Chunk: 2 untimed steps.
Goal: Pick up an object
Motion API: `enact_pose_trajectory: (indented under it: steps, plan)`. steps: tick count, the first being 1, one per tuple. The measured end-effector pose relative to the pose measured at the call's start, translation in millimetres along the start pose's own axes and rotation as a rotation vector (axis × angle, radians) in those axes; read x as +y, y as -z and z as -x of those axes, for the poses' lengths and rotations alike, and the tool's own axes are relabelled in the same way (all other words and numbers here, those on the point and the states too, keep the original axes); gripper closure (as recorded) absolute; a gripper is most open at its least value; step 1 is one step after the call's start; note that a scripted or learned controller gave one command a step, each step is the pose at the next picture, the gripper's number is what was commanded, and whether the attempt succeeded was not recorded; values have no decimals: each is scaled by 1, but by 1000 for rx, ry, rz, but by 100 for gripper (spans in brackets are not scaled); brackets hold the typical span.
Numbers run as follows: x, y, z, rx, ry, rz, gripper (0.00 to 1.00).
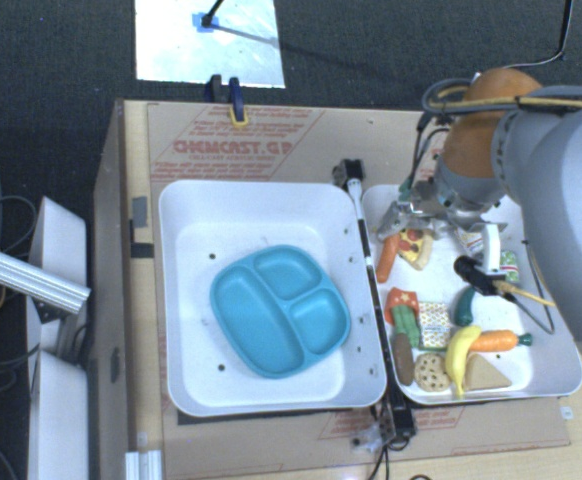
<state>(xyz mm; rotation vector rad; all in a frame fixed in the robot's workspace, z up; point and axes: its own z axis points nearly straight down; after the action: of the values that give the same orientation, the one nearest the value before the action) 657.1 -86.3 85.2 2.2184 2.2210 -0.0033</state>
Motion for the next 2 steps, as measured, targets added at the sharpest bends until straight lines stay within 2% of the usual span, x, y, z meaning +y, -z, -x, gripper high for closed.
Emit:
enact_pose_trajectory:
  steps: [1,2]
  plan:
    - [9,0,3,-1,4,-15,0]
    - [9,0,2,-4,2,-14,0]
